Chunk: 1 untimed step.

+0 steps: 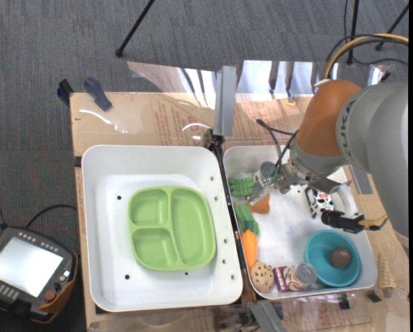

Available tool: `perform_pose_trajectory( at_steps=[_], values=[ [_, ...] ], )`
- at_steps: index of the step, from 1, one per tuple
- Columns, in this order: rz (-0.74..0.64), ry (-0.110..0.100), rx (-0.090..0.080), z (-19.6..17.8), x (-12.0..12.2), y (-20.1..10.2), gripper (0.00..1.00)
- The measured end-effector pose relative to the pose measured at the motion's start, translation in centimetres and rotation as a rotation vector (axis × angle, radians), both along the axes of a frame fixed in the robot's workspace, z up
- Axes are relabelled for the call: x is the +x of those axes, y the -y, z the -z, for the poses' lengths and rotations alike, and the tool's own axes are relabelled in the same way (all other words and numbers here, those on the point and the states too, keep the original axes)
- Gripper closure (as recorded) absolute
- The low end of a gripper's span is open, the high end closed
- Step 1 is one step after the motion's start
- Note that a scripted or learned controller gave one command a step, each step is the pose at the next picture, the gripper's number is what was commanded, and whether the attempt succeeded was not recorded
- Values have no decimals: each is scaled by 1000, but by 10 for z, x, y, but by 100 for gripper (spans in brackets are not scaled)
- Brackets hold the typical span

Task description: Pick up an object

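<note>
Pick attempt seen from above, read from the near edge of the bench outward. Along the near wall of the right-hand shallow white bin (289, 230) lie a round speckled biscuit toy (263, 275), a red-and-white wrapper packet (283, 279) and a small silver can (305, 274), the last touching a teal plastic bowl (324, 270) that holds a brown ball (341, 256). Just beyond the biscuit, an orange toy carrot (249, 247) lies against the bin's left wall, its long axis running near to far. Farther along the same wall are two green leafy toy vegetables, one (246, 216) touching the carrot's far end and one (239, 185) beyond it. The probable target, a small orange wedge-shaped toy (261, 204), sits on the bin floor between these greens and the bare middle of the bin. It lies directly on the near side of the gripper (267, 180), touching it or nearly so. Whether the gripper is open, closed or already holding the wedge cannot be told, and the wedge is too small for its long axis to be read. The coming move is judged to turn on this relation: a short descent toward the near side, with the neighbouring greens liable to be caught. A black-and-white cow-patterned toy (321, 203) lies to the right. The grey arm (372, 130) with its orange band (324, 120) rises behind. The left-hand white bin (102, 185) holds a pale green divided plastic plate (171, 227).
</note>
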State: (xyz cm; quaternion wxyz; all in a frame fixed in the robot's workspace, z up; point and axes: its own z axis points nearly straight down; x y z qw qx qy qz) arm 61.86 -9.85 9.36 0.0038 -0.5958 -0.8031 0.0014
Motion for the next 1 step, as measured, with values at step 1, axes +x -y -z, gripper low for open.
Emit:
perform_pose_trajectory(
  at_steps=[1],
  values=[
    [-4,-4,0,-8,0,0,100]
  ],
)
